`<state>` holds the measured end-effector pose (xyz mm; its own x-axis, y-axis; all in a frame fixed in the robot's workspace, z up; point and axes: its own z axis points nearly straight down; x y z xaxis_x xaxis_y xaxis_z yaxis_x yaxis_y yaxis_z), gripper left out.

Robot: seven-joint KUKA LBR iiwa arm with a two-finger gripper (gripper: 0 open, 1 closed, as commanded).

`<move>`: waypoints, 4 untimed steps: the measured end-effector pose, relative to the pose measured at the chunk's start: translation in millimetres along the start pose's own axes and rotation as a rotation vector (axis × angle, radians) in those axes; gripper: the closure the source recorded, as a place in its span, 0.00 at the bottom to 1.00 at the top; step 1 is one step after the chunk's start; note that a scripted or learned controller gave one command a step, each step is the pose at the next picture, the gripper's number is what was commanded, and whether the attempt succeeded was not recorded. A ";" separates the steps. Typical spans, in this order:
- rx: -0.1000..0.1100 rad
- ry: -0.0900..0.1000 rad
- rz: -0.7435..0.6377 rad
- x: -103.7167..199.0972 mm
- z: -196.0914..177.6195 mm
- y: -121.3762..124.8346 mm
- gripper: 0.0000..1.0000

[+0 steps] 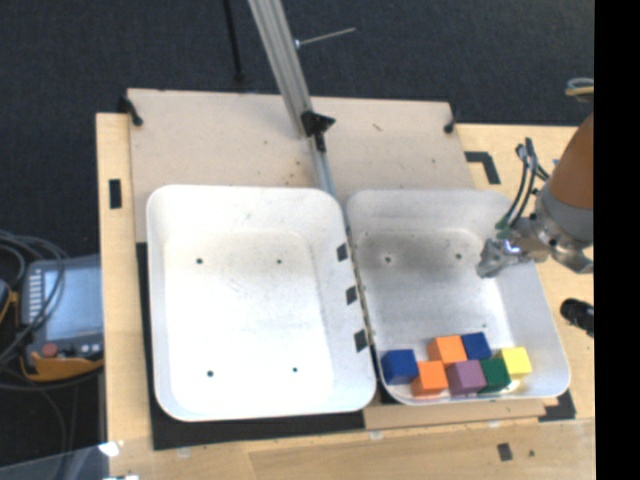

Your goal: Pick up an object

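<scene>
Several coloured blocks lie clustered at the front of the right bin (420,268): a blue block (399,365), two orange ones (449,349) (431,376), a purple one (466,376), a green one (494,373), a yellow one (516,360) and a second blue one (476,345). My gripper (492,260) hangs over the right side of that bin, well behind the blocks and apart from them. Nothing shows between its fingers.
The left bin (250,303) sits beside the right one, with clips along the shared wall. A slanted aluminium pole (285,63) rises behind the bins. A control pendant (60,308) and cables lie off the bench at the left.
</scene>
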<state>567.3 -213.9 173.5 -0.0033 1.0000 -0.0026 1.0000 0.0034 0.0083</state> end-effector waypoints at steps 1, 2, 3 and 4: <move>0.001 0.001 0.000 0.5 -46.3 -3.8 1.00; 0.001 0.001 -0.002 6.5 -93.7 2.0 1.00; 0.006 0.004 -0.005 62.0 -100.9 -5.7 1.00; 0.008 0.002 -0.002 107.6 -90.7 -6.4 1.00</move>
<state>559.8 -106.1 263.8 -0.0056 1.0000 -0.0004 1.0000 0.0056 0.0007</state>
